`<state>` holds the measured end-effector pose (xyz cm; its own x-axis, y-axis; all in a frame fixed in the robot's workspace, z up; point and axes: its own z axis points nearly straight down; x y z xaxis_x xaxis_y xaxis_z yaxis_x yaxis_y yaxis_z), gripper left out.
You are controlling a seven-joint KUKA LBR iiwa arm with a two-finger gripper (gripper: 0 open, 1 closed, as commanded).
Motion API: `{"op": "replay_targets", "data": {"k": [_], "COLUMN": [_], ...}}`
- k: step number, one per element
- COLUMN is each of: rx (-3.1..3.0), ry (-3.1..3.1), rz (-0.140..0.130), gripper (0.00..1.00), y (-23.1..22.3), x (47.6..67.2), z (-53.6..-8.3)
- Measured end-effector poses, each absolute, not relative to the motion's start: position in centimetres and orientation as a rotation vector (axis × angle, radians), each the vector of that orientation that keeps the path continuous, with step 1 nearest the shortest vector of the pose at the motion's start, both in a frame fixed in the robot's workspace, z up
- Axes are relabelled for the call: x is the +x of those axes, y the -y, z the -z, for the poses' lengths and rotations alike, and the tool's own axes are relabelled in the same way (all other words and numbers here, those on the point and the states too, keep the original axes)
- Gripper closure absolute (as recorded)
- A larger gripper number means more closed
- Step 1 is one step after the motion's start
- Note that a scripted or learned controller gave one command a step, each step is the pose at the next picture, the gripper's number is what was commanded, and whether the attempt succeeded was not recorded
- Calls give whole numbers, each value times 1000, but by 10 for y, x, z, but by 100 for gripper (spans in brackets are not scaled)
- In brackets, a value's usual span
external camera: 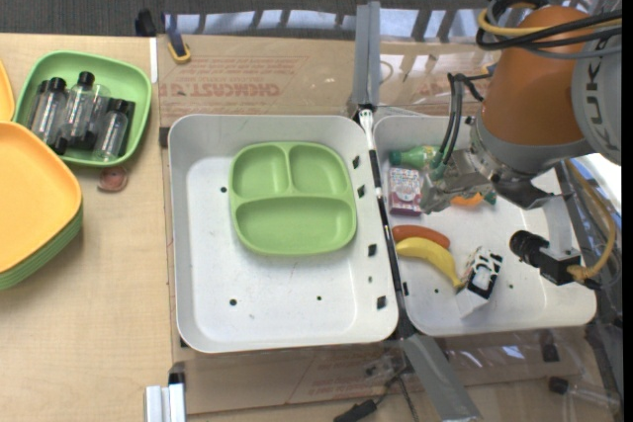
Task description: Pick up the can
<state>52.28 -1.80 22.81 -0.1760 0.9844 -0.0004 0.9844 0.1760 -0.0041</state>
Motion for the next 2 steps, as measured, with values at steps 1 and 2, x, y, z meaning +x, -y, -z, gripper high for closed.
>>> {"op": "replay_targets", "data": {"k": [1, 2], "rx": [-2354, -2361], "ry": [2075, 2070], "rz": [-6, -6], "gripper": [100, 100], "y": [69, 56], "x": [514, 528], "z": [-190, -232]}}
